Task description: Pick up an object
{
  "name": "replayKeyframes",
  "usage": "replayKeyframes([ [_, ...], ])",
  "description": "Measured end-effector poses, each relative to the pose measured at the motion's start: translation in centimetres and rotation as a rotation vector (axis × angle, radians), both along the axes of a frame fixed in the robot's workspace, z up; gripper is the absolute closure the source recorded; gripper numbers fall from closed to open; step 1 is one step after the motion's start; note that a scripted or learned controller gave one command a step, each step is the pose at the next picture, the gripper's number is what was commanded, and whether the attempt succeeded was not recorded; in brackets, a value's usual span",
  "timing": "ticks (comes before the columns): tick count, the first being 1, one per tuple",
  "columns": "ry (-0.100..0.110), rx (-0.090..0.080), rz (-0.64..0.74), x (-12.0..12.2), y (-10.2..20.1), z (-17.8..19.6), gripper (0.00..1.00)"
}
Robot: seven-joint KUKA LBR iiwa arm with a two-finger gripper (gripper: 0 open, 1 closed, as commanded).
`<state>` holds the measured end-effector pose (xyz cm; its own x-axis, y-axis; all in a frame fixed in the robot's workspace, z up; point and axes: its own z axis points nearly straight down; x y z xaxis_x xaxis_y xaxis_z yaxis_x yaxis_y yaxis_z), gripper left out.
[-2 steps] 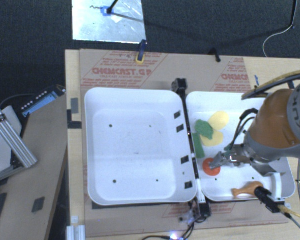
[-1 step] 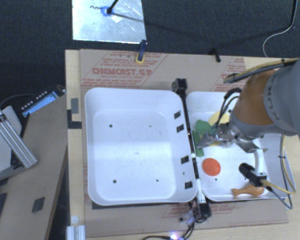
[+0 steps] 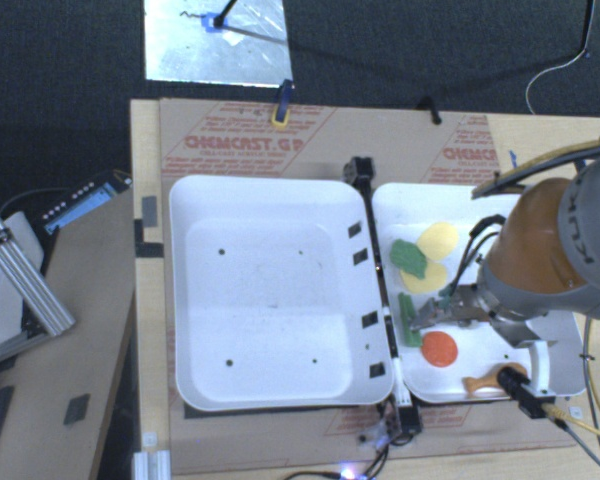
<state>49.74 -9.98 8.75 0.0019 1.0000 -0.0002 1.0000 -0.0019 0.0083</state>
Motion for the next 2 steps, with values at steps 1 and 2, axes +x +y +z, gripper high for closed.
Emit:
replayKeyframes([
  [1, -0.003, -0.001, 0.011, 8.7, 1.8, -0.1, 0.00],
  [2, -0.001, 0.000, 0.008, 8.4, 1.7, 1.0, 1.00],
])
